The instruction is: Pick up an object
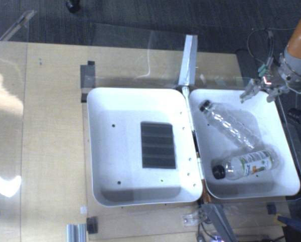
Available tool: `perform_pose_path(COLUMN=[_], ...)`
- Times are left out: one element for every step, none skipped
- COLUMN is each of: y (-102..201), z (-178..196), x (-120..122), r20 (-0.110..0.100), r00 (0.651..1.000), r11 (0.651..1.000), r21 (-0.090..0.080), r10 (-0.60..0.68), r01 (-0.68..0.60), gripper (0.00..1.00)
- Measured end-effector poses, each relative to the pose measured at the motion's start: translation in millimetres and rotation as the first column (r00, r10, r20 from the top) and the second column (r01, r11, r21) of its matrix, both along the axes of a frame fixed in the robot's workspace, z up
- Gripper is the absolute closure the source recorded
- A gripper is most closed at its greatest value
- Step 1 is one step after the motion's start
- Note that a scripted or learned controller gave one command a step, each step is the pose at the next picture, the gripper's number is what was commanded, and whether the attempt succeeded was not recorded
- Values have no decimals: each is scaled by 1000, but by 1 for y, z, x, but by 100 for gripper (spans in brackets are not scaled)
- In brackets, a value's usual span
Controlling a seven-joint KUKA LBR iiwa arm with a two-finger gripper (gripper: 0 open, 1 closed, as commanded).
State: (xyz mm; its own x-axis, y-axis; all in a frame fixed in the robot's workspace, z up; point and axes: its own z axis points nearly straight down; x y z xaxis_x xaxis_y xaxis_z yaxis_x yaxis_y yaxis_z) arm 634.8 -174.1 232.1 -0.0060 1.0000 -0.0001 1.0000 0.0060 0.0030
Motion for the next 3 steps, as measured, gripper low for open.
perform_pose_path(y=[-21, 18, 40], z=[-132, -121, -141], x=[-21, -137, -65], r20=[-1, 2, 11], r00=[996, 987, 985], r11=[996, 987, 985], r21=[0, -1, -18], r10=[93, 162, 170], r01=[-93, -162, -170], gripper=[0, 0, 0])
